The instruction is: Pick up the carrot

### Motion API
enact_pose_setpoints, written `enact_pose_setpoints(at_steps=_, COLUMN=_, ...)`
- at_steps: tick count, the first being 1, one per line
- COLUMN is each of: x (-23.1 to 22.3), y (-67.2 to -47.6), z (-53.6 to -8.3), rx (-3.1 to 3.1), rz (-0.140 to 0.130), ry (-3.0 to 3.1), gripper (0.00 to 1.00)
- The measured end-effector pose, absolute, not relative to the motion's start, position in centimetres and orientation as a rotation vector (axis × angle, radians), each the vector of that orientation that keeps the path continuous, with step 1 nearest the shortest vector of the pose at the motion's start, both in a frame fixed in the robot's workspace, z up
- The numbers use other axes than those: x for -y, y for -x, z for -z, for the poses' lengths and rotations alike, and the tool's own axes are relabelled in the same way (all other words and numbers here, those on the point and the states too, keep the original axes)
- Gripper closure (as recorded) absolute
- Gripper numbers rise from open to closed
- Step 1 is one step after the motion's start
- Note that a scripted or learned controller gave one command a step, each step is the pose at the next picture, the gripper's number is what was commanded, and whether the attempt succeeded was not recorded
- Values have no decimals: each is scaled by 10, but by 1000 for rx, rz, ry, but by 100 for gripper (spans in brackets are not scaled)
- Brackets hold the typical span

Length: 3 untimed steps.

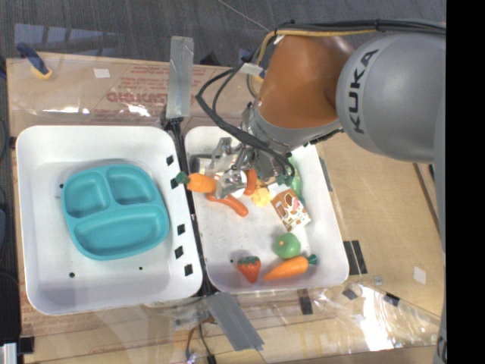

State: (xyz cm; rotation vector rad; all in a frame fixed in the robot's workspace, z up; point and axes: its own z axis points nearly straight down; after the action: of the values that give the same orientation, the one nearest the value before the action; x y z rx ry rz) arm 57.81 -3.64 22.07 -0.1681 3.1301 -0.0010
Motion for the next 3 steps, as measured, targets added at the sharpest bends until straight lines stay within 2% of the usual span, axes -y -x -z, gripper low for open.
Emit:
enact_pose_setpoints(at_steps=2, x=36, y=-580, z=-240, rx=-3127, rz=2, ry=175, gripper=100)
enact_pose_setpoints(at_steps=3, x=9, y=-519, z=-243, rx=-3135, rz=-1, ry=214, gripper=100)
